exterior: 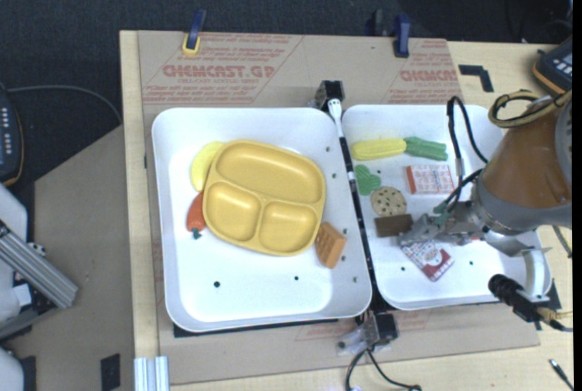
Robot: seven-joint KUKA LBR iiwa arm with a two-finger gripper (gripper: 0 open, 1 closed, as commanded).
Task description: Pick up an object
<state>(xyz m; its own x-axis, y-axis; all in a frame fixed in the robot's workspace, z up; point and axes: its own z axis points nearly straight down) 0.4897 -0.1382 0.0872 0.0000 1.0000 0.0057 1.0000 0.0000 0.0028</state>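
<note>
Gripper (426, 239), grasp state unclear, hovers over a red-and-white packet (435, 261).

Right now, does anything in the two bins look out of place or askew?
Mildly. The yellow divided tray in the left bin sits askew and lies over a yellow piece and an orange carrot-like toy. Nothing looks spilled or damaged.

We read red print on the brown board (273, 62) behind the bins: "CHEMCAST GP" at upper left, repeated and cut short at upper right near the blue clamp (401, 35). Small red-and-white packets (428, 179) in the right bin (473, 289) bore print too small to read.
</note>
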